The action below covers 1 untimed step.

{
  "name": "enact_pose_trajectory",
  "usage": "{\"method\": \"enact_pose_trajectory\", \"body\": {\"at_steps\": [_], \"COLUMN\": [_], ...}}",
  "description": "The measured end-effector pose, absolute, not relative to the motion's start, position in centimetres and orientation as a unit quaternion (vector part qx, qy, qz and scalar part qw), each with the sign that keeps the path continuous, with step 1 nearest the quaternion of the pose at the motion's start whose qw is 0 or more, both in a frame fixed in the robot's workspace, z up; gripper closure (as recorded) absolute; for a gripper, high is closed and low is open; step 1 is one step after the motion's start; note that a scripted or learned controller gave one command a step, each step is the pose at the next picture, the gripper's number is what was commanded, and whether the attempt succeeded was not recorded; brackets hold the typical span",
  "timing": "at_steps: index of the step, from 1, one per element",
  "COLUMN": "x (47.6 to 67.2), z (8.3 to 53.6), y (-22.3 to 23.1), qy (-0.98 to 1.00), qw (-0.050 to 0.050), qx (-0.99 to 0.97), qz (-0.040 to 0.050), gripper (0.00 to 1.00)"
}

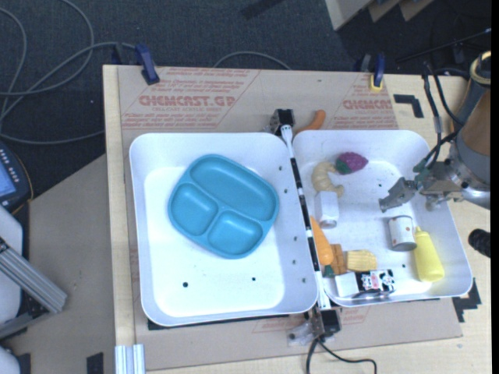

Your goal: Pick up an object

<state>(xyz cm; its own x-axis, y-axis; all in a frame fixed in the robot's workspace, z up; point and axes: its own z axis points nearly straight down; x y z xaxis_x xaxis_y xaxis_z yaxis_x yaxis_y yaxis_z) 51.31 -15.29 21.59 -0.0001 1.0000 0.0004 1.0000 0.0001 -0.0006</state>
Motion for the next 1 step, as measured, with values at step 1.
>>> {"method": "enact_pose_trajectory", "body": {"at_steps": [1], "x": [51.09], "z": [10.67], "y": [-21.50], "qy": [-0.706], "qw": [0.002], "qx": [-0.709], "qz": [0.0018], "gripper": [0.00]}}
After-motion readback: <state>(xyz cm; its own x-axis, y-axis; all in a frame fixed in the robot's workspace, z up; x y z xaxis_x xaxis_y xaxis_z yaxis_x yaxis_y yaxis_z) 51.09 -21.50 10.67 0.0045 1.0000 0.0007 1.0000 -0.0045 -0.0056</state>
